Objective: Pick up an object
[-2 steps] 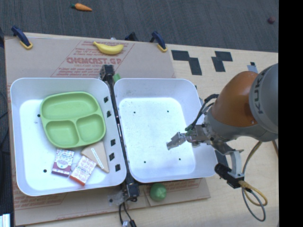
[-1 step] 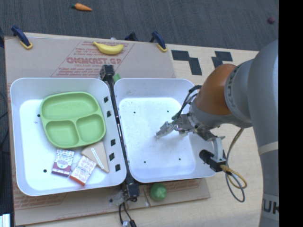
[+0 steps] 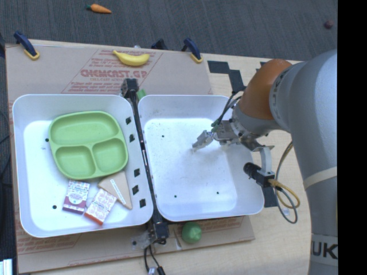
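My gripper (image 3: pixel 199 141) is over the right bin (image 3: pixel 189 196), left of its middle and pointing toward the divider, with bare white bin floor beneath it. The grey arm with its orange band (image 3: pixel 265 87) reaches in from the right over the bin's rim. In the left bin (image 3: pixel 28 211) lie a green divided plate (image 3: pixel 87 143), two small red-and-white packets (image 3: pixel 77 196) (image 3: pixel 101 205) and a beige wedge (image 3: pixel 116 190). All of these are well apart from the gripper.
A yellow banana (image 3: pixel 132 57) lies on the cardboard behind the bins. A green ball (image 3: pixel 192 232) sits at the front edge below the right bin. A black divider clip strip (image 3: pixel 139 159) runs between the bins. An orange carrot (image 3: pixel 100 8) lies on the floor.
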You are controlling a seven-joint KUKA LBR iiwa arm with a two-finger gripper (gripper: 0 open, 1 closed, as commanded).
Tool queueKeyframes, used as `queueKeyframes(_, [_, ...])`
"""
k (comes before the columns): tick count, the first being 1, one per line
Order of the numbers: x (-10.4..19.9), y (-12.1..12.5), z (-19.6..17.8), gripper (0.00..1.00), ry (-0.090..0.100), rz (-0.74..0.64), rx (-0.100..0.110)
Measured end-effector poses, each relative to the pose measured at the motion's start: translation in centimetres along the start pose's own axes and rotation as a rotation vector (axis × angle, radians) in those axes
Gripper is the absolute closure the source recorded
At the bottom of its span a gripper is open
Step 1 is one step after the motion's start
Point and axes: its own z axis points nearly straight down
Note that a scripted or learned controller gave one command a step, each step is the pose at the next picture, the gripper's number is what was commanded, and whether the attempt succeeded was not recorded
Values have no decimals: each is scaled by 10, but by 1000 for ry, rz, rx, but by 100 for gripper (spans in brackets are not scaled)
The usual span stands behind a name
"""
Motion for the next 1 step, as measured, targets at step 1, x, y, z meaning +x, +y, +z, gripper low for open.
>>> queueKeyframes(1, [0, 44, -1, 0, 1, 1, -1])
